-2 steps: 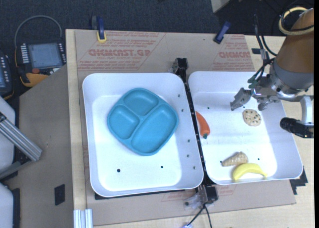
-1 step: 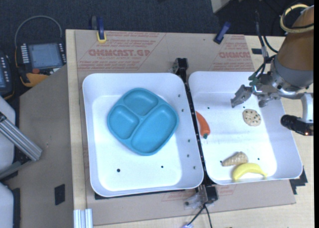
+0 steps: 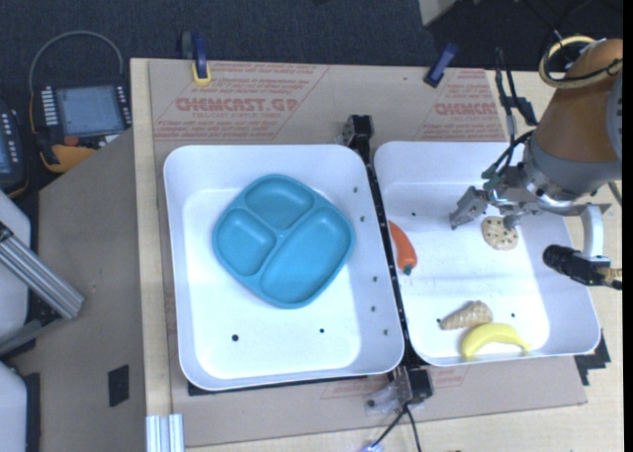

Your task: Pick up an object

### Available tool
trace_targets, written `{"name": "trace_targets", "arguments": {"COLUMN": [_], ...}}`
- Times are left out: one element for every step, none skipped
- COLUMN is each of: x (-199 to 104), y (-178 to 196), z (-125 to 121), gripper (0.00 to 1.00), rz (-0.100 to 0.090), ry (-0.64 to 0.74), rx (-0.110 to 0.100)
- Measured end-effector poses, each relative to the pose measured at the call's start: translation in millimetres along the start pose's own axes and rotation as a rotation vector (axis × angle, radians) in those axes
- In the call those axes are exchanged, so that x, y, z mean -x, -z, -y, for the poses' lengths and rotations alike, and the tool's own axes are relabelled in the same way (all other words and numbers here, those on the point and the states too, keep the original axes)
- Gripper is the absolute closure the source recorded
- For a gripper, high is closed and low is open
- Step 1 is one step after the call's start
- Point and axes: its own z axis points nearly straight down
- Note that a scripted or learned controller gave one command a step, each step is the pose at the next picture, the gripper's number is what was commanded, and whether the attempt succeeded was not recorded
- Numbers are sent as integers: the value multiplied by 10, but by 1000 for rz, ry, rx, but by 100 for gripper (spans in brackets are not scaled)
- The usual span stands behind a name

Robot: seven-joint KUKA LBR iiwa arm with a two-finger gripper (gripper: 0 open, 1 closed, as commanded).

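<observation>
On the brown bench (image 3: 297,99), the gripper (image 3: 492,205) hangs spread wide above the cookie (image 3: 500,233).

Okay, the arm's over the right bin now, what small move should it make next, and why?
Probably lower straight down onto the round speckled cookie. The gripper hangs just above it with fingers spread, nothing between them, and the cookie lies apart from the orange carrot and the yellow banana.
</observation>
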Motion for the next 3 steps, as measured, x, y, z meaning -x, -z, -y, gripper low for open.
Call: {"name": "trace_targets", "arguments": {"x": [-36, -41, -40], "y": [-470, -664, -554], "z": [85, 86, 80], "gripper": [0, 0, 100], "rz": [-1, 0, 1], "ry": [0, 1, 0], "rx": [0, 2, 5]}}
